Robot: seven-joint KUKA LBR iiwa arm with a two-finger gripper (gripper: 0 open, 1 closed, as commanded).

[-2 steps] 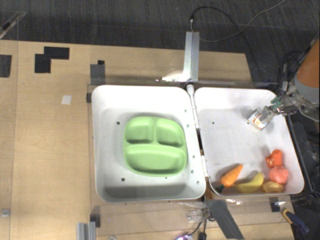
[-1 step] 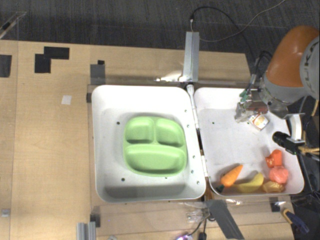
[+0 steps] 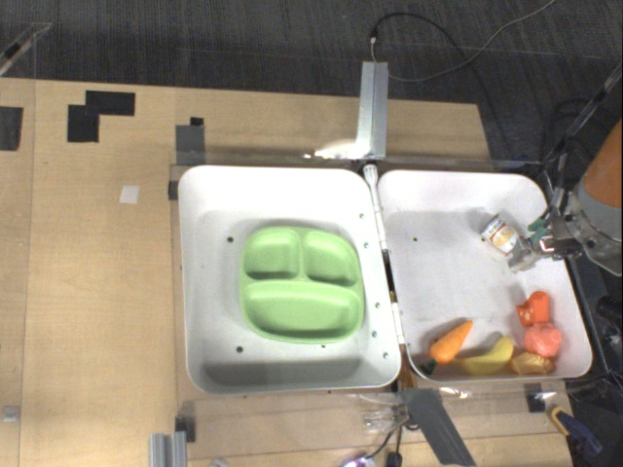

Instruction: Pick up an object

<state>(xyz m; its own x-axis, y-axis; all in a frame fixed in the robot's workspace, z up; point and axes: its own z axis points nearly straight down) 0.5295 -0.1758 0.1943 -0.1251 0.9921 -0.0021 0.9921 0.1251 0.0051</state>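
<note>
Holding one green tray (image 3: 300,283), two bins (image 3: 200,261)

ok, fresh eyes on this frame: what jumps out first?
The bright green divided plate sitting in the middle of the left bin grabs the eye first. Next is the cluster of colourful toy food in the right bin's near right corner: an orange carrot, a yellow banana and red pieces. The gripper reaches in over that bin's right side, next to a small jar.
</note>
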